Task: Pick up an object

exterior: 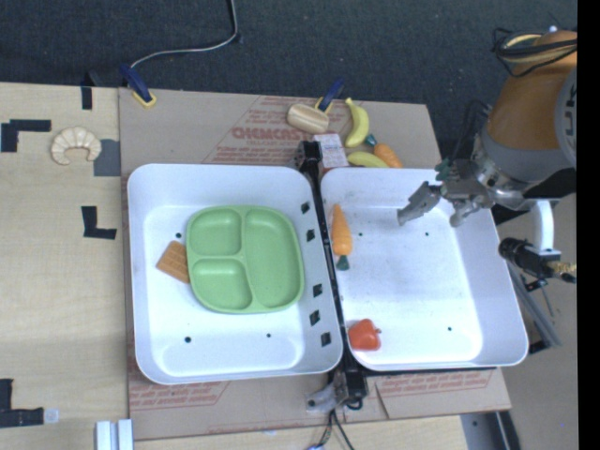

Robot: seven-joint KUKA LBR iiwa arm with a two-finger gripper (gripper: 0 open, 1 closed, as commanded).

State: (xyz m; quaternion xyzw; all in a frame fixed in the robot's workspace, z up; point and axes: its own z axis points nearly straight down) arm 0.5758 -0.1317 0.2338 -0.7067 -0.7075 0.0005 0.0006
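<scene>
A smooth green plate (246, 258) with three hollows lies in the left bin (150, 279), a tan ridged cracker (173, 262) tucked at its left edge; the right bin (487, 326) holds a tapered orange carrot (341, 232) by its left wall and a glossy red pepper (364, 336) near its front left corner; the gripper (435, 207) hangs above that bin's far side, well apart from both, fingers spread with nothing between them; both bins rest on brown cardboard (234, 134) printed in red, the word too blurred to read; bananas (359, 131) and a bread roll (307, 117) lie behind the bins; a pale croissant (75, 145) sits on the wooden bench (56, 298); dark carpet (375, 26) lies beyond.
</scene>
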